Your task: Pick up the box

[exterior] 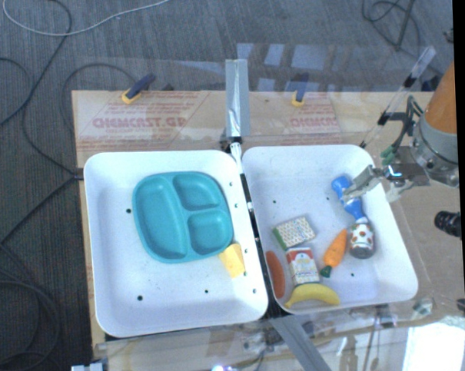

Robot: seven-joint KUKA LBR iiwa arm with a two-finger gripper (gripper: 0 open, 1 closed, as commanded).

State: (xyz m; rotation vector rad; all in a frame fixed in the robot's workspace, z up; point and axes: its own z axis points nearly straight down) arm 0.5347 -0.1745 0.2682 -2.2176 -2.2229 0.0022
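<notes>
**A:** What is on the left?

**B:** A wooden counter (pixel 99 125) seen from above, on grey carpet (pixel 28 74) with loose cables (pixel 19 229). The left white bin (pixel 107 302) sits on it. Inside lies a teal tray (pixel 184 215) with three compartments. A small yellow block (pixel 233 259) lies just beside the tray's lower right corner, near the bin's right wall.

**A:** And in the middle?

**B:** The two bins touch along their inner walls. A grey metal bar (pixel 236 96) runs back from that seam. Two yellow clamps (pixel 136 89) sit on the counter's far edge.

**A:** Where is the box?

**B:** There are two in the right bin (pixel 293 170), toward its front left. A green box (pixel 294 232) with a checked face lies flat and slightly turned. A red box (pixel 302 264) lies just in front of it, close enough that I cannot tell whether they touch. A red sausage-shaped thing (pixel 276 273) lies left of the red box, by the bin wall. A banana (pixel 313 295) lies at the front wall, just below the red box.

**A:** What else, moving right?

**B:** A carrot (pixel 335 249) lies at a slant beside the red box. A small can (pixel 361 240) lies right of the carrot. Behind the can lies a blue bottle (pixel 347 195).

**A:** And the robot?

**B:** The arm (pixel 438 133) reaches in from the right edge. Its jaws are at the bin's right rim, over the blue bottle and well apart from both boxes. I cannot tell whether the jaws are wide or narrow. Neither box is held.
</notes>
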